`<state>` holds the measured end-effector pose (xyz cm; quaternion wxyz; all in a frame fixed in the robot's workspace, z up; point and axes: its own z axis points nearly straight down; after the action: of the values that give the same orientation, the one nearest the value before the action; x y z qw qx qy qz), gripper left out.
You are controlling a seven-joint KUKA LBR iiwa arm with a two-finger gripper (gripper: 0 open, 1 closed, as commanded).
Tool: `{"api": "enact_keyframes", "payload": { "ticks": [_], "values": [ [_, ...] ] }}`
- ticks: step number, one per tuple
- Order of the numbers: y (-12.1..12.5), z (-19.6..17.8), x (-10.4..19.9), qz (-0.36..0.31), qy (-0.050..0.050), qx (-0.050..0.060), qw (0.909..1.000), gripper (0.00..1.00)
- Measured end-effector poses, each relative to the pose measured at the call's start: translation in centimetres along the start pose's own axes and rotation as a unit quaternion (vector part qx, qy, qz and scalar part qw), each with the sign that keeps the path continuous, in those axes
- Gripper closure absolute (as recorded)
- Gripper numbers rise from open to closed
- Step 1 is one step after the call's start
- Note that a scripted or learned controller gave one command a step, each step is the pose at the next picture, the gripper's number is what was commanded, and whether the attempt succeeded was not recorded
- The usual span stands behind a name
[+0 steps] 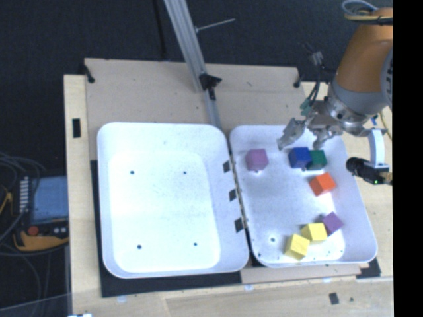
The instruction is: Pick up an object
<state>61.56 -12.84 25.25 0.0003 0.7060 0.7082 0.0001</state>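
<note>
Right bin [264, 243] on table [76, 150]: pincer [307, 136], fingers spread and holding nothing, above blue cube [299, 157], which partly hides green cube [318, 158].

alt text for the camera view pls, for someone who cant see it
A grey and orange robot arm reaches in from the right, its gripper open above the far end of the right bin, just over a blue block and a green block. That bin also holds a pink block, an orange block, a purple block and two yellow blocks.
</note>
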Motion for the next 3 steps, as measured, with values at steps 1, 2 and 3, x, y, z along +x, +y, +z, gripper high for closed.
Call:
{"api": "enact_keyframes", "payload": {
  "ticks": [1,2,3],
  "values": [
    [0.0,0.0,0.0,0.000,0.000,0.000,1.0000,0.00],
    [-0.1,4.2,0.0,0.001,0.000,0.002,1.0000,0.00],
    [-0.1,10.5,-0.1,0.002,0.000,0.003,1.0000,0.00]
  ]
}}
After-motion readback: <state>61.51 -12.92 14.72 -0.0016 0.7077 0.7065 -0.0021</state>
